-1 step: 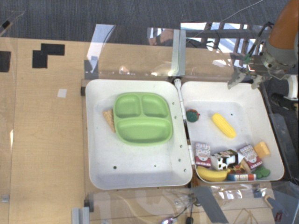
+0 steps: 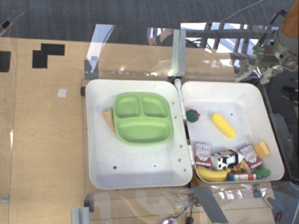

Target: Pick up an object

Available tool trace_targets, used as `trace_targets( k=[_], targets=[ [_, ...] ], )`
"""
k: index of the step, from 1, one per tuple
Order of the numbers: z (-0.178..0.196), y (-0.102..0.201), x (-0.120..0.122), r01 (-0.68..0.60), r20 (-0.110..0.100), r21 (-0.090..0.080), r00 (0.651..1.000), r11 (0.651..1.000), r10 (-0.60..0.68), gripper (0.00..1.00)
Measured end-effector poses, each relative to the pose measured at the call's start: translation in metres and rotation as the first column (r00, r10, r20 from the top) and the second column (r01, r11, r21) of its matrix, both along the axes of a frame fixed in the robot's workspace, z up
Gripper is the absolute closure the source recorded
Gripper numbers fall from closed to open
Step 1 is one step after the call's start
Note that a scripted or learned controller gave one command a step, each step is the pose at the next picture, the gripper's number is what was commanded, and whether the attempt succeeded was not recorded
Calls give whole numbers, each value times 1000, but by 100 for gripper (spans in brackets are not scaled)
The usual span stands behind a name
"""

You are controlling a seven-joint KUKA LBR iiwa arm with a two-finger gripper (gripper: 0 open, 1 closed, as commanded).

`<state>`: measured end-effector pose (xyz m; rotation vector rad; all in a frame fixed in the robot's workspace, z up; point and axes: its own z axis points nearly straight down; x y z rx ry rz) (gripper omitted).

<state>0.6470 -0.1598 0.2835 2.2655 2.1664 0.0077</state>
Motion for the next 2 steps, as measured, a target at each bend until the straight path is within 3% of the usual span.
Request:
trace_targets(
  k=[1, 2],
  targets=[
    [-145, 16, -6, 242, -6, 3, 970, 970, -242, 0],
    [-193, -3, -65, -20, 5, 0, 1000, 1000, 20, 0]
  ],
)
